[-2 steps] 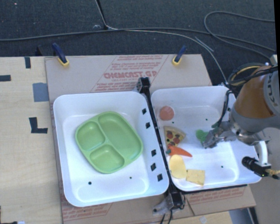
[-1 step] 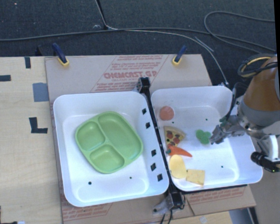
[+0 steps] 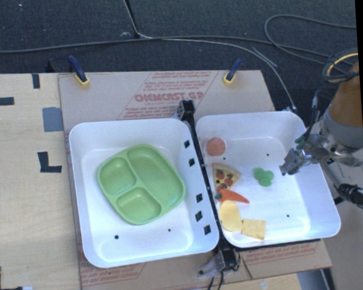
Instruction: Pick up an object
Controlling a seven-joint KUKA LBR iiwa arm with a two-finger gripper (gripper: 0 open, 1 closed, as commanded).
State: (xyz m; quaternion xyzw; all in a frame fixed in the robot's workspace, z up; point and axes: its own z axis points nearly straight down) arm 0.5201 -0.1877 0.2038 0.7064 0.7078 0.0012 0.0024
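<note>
Toy food pieces are gathered in the right bin [image 3: 311, 222], none of them between the fingers. The gripper [image 3: 292, 162] is seen over the right rim of that bin, above its floor; whether its tips are spread or pressed together cannot be told, since they appear as one dark blurred shape. Nearest to it, a green broccoli-like piece [image 3: 264, 177] lies on the bin floor, apart from the gripper. Farther left, against the divider wall, a pizza slice [image 3: 225, 176] is seen, with an orange carrot [image 3: 234, 196] just below it and touching its lower edge. A round pink piece [image 3: 216, 146] lies above the slice, near the bin's upper left corner. A yellow rounded piece [image 3: 230, 216] and a yellow cheese-like wedge [image 3: 254, 229] lie side by side near the front wall. In the left bin [image 3: 92, 240], a green divided plate [image 3: 141, 183] is laid flat. Both bins are carried on a cardboard sheet [image 3: 165, 93] clamped to the bench [image 3: 18, 202].
</note>
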